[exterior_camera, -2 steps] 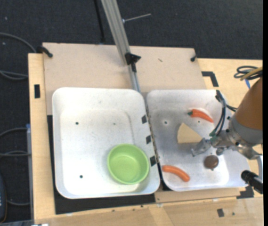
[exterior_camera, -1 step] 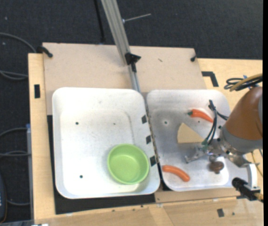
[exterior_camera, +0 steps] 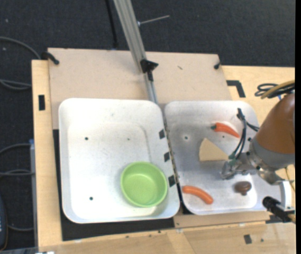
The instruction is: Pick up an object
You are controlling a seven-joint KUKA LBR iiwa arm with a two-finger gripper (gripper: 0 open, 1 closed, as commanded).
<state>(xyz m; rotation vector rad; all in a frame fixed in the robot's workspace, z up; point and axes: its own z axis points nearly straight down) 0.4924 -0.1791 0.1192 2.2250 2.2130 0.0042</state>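
Two shallow white bins side by side on the counter (exterior_camera: 203,237) — left bin (exterior_camera: 76,142) across the middle left of the frame, right bin (exterior_camera: 192,120) at middle right, rims touching along the seam between them. Green bowl (exterior_camera: 144,183) upright in the lower right corner of the left bin, close to that seam. In the right bin: one orange carrot-shaped piece (exterior_camera: 225,128) near the upper right, tilted; a second orange piece (exterior_camera: 197,194) low at the bottom, near the bin's lower left corner; a tan wedge (exterior_camera: 211,152) lying flat about the middle; a small brown lump (exterior_camera: 243,187) at the lower right, well apart from the lower orange piece. Arm (exterior_camera: 278,131) reaching in from the right edge of the frame, orange band above the wrist, dark cables hanging along its left side. Jaws (exterior_camera: 229,171) down in the right bin, just beside the wedge's lower right corner and just up-left of the brown lump — too small and dark to tell whether spread or closed, nothing seen gripped. Grey metal rail (exterior_camera: 131,33) slanting from the top centre down toward the meeting point of the two bins. Black cables (exterior_camera: 2,67) on the dark floor at the left edge.
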